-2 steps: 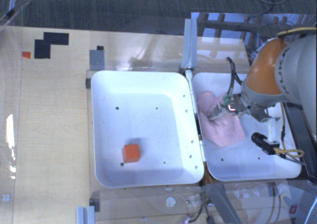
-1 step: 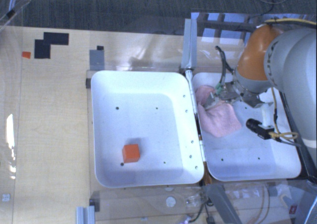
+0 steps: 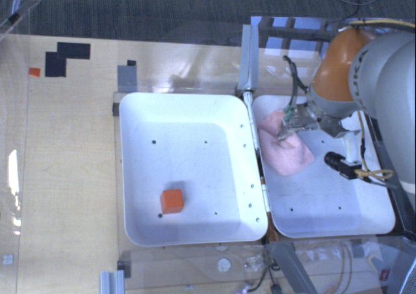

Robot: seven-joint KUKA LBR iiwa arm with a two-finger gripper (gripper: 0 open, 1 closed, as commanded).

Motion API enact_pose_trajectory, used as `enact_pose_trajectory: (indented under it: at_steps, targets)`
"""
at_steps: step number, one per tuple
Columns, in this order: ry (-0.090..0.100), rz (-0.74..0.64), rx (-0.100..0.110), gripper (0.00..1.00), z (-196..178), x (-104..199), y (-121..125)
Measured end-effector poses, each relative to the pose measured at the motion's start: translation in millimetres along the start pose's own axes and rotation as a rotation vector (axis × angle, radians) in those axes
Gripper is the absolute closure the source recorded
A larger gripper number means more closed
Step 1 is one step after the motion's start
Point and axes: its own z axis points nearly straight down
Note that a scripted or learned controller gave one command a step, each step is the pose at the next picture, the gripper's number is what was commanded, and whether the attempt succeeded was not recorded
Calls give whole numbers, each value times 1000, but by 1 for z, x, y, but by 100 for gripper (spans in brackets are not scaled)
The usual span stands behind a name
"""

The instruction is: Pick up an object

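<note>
A soft pink cloth-like object [image 3: 284, 144] lies in the right bin [image 3: 338, 218], near its upper left corner. My gripper [image 3: 288, 127] reaches down from the right and its tip is over the top of the pink object, touching or nearly touching it. An orange cube [image 3: 172, 201] rests in the left bin [image 3: 195, 110], toward its lower left part, far from the gripper.
The grey arm with its orange band [image 3: 341, 65] covers the upper right of the right bin. A black cable and connector [image 3: 341, 164] hang beside the pink object. A metal divider [image 3: 257, 156] separates the two bins. Black and orange markers [image 3: 62, 58] sit on the bench at far left.
</note>
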Motion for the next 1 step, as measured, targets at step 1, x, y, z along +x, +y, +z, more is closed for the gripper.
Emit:
enact_pose_trajectory:
  at_steps: [1]
  targets:
    - [1, -295, 9, 100, -83, 6, 27]
